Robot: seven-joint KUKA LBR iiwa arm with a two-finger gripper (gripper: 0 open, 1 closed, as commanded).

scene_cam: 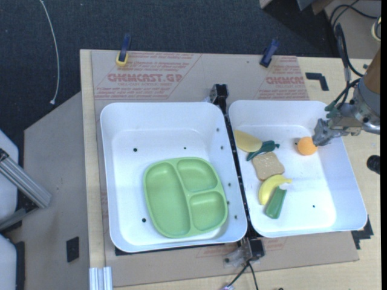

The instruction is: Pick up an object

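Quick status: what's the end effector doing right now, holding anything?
End effector: beside the orange ball in the right bin; grip state cannot be told.

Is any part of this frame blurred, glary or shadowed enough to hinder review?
Camera view: even, soft lighting; the white bins look bright with little surface detail; the gripper beside the orange ball looks slightly soft; the green tray is sharp.

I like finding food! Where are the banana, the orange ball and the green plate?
banana (268, 189): camera view, middle of its yellow curve.
orange ball (306, 147): camera view, its centre.
green plate (162, 201): camera view, floor of its largest compartment.
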